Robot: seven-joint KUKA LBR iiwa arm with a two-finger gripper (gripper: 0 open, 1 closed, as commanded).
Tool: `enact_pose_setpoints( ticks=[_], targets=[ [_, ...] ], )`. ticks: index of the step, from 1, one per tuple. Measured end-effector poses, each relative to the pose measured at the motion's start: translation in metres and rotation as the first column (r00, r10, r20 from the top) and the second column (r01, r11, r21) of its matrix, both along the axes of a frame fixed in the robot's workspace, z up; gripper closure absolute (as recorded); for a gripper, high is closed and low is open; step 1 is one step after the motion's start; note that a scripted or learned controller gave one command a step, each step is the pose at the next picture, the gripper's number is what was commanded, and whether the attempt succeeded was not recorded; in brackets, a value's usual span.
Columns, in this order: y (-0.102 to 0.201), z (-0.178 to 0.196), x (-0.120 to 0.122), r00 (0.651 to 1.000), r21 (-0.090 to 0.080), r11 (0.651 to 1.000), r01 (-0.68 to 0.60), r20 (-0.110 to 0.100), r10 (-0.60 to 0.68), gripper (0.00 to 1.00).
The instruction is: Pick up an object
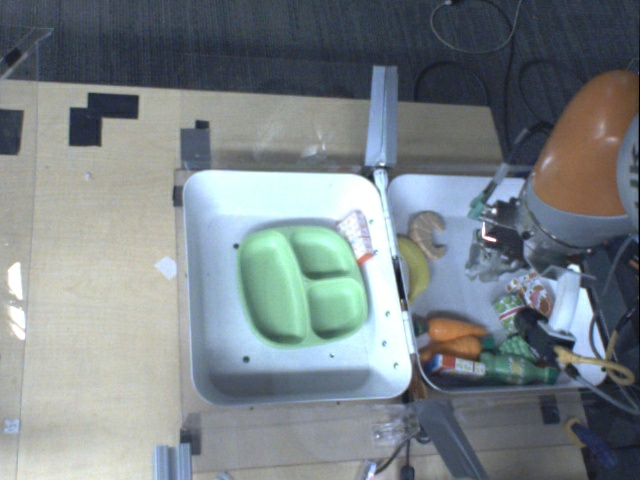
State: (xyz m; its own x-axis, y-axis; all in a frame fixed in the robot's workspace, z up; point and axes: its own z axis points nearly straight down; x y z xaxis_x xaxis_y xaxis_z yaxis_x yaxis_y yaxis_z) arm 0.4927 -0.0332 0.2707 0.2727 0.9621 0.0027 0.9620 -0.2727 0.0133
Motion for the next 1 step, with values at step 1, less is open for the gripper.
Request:
enact_pose_setpoints(
  ticks=[1],
  targets=[
    [0.0009,0.0104,0.0013,1.0,-0.001,1.0,-0.009,0.002,0.009,1.0]
  ],
)
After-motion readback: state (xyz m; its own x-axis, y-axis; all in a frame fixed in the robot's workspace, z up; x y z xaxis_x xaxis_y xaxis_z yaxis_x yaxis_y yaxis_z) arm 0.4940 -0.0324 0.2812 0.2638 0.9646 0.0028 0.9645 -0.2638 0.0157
